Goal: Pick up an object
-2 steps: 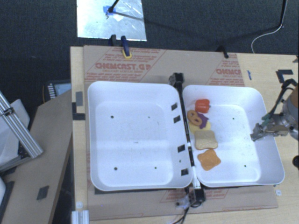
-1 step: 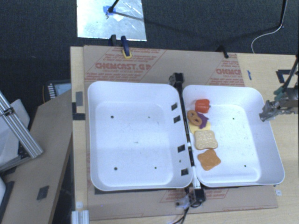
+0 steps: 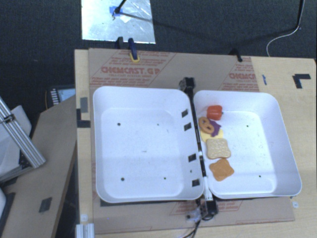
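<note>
Several small toy food items lie along the left side of the right bin (image 3: 277, 133). At the top is a red pepper-like piece (image 3: 214, 112). Below it sits a round tan piece (image 3: 205, 123) touching a purple piece (image 3: 214, 128), with a pale yellow piece (image 3: 218, 133) under them. A beige square cracker (image 3: 218, 148) lies lower down, and an orange-brown piece (image 3: 221, 169) is nearest the front.
The left bin (image 3: 99, 133) sits beside the right one, joined by black clips (image 3: 190, 128) along the shared wall. Both rest on a brown cardboard sheet (image 3: 148, 68). A shiny metal plate (image 3: 117, 14) lies on the dark floor behind. A metal frame (image 3: 20, 138) stands at the left.
</note>
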`<state>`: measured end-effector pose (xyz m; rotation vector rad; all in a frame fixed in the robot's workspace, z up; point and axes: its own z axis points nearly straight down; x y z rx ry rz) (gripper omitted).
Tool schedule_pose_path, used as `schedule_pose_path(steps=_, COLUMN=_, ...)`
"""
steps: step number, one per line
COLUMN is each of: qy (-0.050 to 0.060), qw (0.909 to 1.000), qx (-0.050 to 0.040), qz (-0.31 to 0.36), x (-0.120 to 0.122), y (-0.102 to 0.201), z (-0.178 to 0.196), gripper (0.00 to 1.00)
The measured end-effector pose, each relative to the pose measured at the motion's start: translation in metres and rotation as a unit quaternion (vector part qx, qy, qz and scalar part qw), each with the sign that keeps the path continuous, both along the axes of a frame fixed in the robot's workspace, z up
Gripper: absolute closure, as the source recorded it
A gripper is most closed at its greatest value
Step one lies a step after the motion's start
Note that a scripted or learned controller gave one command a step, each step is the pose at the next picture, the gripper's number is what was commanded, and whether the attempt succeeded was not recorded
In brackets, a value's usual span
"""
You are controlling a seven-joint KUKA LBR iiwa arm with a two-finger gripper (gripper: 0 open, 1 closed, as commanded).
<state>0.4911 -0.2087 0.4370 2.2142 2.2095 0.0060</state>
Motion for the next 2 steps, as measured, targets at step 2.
schedule_pose_path(steps=2, qy=-0.001, qw=1.0, qx=-0.0001, qz=-0.001, x=-0.005, y=0.028, z=0.067, gripper=1.0)
